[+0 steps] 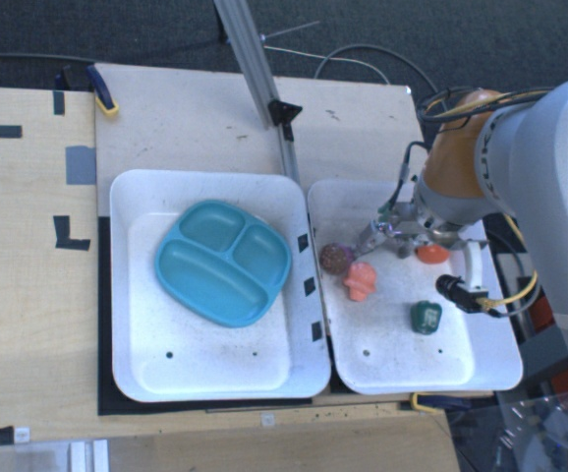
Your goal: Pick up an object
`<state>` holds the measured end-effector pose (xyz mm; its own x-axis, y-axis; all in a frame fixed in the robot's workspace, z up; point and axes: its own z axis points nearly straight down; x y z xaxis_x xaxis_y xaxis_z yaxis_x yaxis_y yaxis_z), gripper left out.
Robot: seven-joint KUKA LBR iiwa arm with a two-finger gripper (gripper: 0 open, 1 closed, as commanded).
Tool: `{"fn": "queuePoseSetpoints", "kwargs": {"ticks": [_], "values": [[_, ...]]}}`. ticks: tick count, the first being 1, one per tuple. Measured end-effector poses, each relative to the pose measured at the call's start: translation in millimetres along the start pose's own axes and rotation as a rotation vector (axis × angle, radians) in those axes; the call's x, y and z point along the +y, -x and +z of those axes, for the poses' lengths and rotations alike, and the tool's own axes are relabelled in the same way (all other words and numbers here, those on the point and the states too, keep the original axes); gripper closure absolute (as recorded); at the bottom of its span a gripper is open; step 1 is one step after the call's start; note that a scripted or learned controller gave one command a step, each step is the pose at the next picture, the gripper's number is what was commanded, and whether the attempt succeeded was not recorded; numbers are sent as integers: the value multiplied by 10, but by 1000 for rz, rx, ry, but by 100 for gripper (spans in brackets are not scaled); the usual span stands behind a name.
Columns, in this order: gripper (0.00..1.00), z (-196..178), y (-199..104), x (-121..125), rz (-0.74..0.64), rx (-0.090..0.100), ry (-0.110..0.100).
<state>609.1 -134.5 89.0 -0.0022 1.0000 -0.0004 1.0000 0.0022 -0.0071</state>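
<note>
Fingers (387, 232) down low in the right bin (490, 362), spread open, nothing between them. Candidates in that bin: brownish round object (337, 258) just left of the fingers, pink object (360, 280) a bit nearer, orange object (431, 255) just right, partly under the wrist, dark green object (426, 317) nearer still. All lying on the bin floor. Left bin (127, 264) holds a teal divided plate (223, 262). Judgement: approach stage, nothing grasped or lifted yet; close and lift remain.
</note>
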Motion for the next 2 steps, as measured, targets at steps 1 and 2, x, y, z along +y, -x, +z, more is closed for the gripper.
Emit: {"fn": "queuePoseSetpoints", "kwargs": {"ticks": [1, 2], "values": [[100, -133, -9, 14, -1, 1, 4], [100, -575, 17, 71, 0, 0, 10]]}}
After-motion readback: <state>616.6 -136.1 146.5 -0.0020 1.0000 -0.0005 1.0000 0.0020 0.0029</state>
